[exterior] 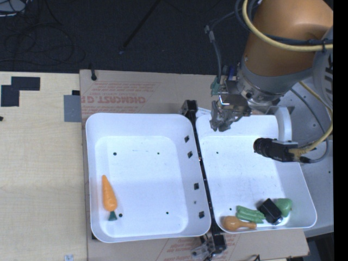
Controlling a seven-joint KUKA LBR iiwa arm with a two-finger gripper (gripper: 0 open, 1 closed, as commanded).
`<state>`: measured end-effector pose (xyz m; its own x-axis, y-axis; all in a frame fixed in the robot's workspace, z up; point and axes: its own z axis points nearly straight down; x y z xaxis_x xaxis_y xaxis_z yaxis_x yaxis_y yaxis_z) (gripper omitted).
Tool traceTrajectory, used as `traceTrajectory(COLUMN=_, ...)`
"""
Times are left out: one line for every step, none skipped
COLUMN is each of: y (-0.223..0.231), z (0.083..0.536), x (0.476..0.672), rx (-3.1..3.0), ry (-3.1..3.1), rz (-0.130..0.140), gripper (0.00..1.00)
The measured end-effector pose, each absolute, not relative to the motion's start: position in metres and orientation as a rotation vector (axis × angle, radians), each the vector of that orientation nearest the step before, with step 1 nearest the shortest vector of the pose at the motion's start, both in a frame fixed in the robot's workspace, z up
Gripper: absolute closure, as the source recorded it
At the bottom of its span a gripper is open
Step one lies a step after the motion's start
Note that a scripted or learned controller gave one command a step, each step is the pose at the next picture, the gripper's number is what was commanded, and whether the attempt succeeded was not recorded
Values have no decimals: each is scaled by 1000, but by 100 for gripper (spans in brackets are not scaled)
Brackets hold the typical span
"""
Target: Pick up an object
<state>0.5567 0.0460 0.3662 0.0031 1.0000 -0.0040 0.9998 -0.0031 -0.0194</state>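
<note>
My arm (283, 31) comes in from the right, its orange band bulking over the far edge of the right bin (296, 170). My gripper (222, 125) hangs near that bin's far left corner, close to the divider. It grasps nothing; whether it is spread or closed I cannot tell from here.

The left bin (141, 126) holds one thing, a carrot (109, 193), lying lengthwise along the left wall near the near corner, orange body with a small green top pointing toward the near edge. It looks like a toy: I judge it light, stiff and smooth, perhaps a little slippery. It tapers, so I would take it across the thick middle of the body, fingers set crosswise to its length, not at the narrow tip or the little top. Its closeness to the wall could crowd one finger.

In the right bin's near right corner a cluster lies packed together: a green piece (283, 204) against the wall, a black block (269, 211) touching it, a pea pod (250, 215) just beside that, and an orange pear-like piece (237, 223) at the near wall. These also look like light, hard toys. Being crowded and close to the rim, any of them would be awkward to close on cleanly; the pod's long body, taken across its width, seems the easiest of the four.

The carrot, lying alone, is my better choice, though well apart from the gripper.
</note>
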Motion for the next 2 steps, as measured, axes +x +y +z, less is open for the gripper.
traceTrajectory(y=61, z=441, x=585, rx=-2222, ry=-2226, rz=-6, gripper=100)
traceTrajectory(y=38, z=513, x=501, rx=-2223, ry=-2222, rz=-4, gripper=100)
